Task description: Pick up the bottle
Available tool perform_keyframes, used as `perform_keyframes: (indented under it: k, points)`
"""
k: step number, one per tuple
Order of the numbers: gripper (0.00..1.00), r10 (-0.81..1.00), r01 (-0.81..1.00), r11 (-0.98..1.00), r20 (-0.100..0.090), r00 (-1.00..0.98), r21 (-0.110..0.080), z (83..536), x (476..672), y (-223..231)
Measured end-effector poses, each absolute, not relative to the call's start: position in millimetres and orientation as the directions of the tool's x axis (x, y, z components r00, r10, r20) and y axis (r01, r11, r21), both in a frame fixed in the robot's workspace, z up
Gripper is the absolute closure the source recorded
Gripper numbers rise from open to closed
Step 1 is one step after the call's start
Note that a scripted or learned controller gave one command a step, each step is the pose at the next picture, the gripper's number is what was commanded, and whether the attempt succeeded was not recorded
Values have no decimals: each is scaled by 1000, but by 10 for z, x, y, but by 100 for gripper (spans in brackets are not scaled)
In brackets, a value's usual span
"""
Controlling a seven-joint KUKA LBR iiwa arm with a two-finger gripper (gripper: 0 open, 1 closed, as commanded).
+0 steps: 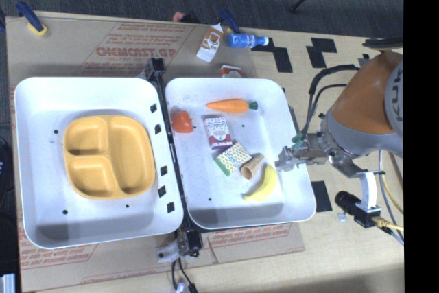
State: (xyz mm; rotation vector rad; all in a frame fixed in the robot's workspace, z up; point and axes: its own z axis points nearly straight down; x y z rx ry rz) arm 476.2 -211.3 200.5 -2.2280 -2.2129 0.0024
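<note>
**Two bins side by side, most items in the right one**

Two shallow white plastic bins sit side by side on the tabletop (329,264). The left bin (34,147) holds a yellow three-compartment plate (108,156) near its middle. In the right bin (291,195), an orange carrot (228,106) lies toward the back; a small red-orange round piece (182,122) sits by the left wall. Just right of it lies a dark red carton (217,132), with a green checkered packet (232,157) in front of that. A tan cone (251,165) touches the packet's right side, and a yellow banana (263,184) lies just in front. Behind the right bin, on the tabletop, a blue plastic bottle (244,41) lies on its side, a small white carton (210,43) to its left. The claw (287,160) hangs at the right bin's right rim.
</note>
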Motion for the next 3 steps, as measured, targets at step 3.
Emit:
perform_keyframes:
  k: [3]
  points:
    - [100,827,827,563,-1,-563,-1,2407,4767,-1636]
